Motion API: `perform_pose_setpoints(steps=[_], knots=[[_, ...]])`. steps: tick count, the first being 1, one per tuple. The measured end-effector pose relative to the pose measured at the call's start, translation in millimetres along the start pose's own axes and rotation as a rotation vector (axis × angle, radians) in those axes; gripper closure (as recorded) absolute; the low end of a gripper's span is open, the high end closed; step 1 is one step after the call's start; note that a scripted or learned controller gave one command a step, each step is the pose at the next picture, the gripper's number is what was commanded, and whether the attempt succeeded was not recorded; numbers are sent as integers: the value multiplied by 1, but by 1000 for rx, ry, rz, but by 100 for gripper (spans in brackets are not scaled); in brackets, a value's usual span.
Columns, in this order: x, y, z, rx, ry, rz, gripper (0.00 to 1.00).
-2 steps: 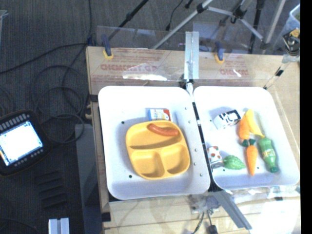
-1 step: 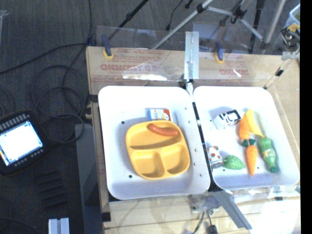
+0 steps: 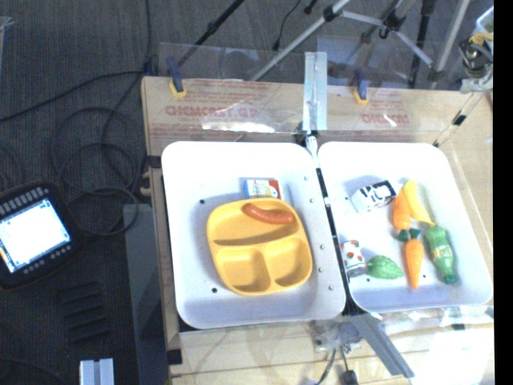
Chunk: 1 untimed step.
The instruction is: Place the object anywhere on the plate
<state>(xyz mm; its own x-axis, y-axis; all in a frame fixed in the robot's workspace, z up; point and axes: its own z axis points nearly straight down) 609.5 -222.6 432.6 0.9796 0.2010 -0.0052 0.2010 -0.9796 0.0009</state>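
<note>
The yellow plate [image 3: 258, 247] sits at the left bin's [image 3: 180, 215] centre, a sausage [image 3: 268, 212] in its far compartment. A small carton [image 3: 261, 188] touches the plate's far edge. Gripper state: cannot tell.

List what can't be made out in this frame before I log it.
- Small blue and white carton, camera view: the yellow divided plastic plate hides its lower part; print too small to read.
- White packet with black markings: label too small and blurred.
- Small white and red item beside the green leafy toy: too small to identify.
</note>
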Motion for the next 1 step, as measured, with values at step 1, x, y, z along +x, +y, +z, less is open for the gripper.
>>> perform_pose_setpoints(steps=[1], knots=[[11, 2, 0, 0, 0, 0, 0]])
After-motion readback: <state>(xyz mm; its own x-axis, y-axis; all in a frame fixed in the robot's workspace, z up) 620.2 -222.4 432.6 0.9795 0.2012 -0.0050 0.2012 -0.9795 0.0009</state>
